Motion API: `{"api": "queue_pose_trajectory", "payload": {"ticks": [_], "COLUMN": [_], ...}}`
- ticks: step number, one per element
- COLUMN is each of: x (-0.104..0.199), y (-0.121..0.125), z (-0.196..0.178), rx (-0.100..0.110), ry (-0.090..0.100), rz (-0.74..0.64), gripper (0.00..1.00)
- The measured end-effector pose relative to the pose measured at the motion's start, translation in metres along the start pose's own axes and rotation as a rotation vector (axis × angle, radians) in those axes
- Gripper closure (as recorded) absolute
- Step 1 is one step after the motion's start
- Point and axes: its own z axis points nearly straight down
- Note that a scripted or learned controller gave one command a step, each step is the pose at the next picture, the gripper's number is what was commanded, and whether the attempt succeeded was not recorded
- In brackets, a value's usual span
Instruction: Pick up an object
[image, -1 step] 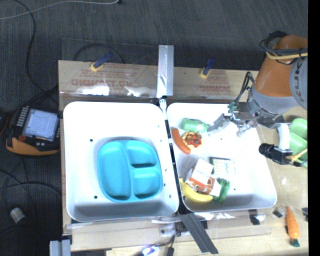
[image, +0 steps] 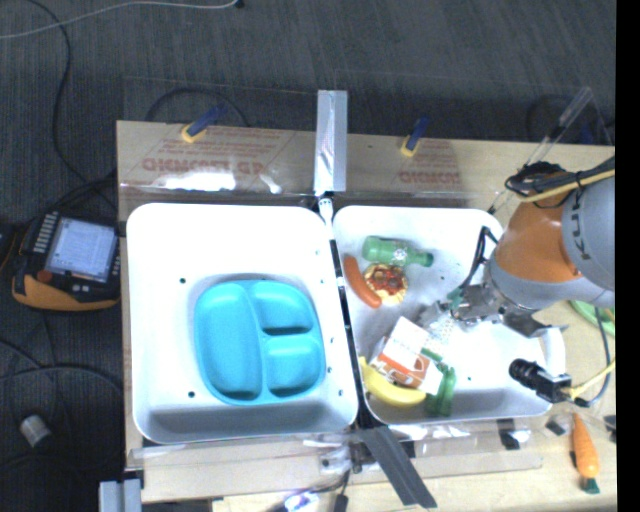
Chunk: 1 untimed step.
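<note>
Glossy blue plastic tray (image: 260, 338) in a smooth white plastic bin (image: 160, 240) on bare plywood bench (image: 150, 140)

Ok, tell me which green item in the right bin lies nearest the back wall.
The green bottle, lying on its side near the bin's back wall. The other green item sits at the front edge beside the banana.

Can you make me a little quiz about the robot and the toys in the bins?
1. True or false: the blue tray lies in the left bin.
2. Which lies nearest the tool? A) green bottle B) small box C) banana
3. Fill in: the band above the arm's wrist is ____.

Key: 1 true. 2 B, the box lies just below and left of the tool in the right bin. 3 orange.
</note>
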Motion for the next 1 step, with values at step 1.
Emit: {"api": "queue_pose_trajectory", "payload": {"ticks": [1], "x": [-0.0278], "y": [0.0230], "z": [0.0039], "rx": [-0.008], "ry": [-0.001], "rz": [0.009], "gripper": [0.00]}}
